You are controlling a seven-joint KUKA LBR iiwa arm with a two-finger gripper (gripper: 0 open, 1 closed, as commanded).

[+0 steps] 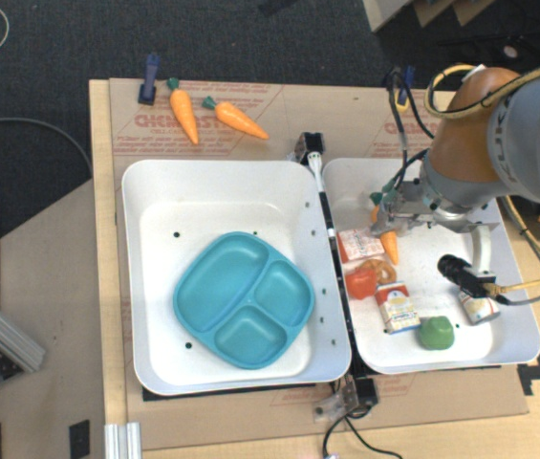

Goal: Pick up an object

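The right bin point(508, 352) holds several small items. A small orange carrot point(390, 248) lies beside a red and white packet point(356, 246). Below them sit a red and orange toy point(365, 278), a small white and red carton point(399, 310) and a green object point(435, 333). My gripper point(392, 218) hangs low over the upper middle of this bin, just above the small carrot's top end. Nothing is visibly held.
The left bin point(145, 199) holds a teal divided plate point(243, 298). Two toy carrots point(184, 114) point(239, 118) and a blue clip point(148, 77) lie on the cardboard behind the bins. The arm point(485, 132) crosses the right bin's far right corner.
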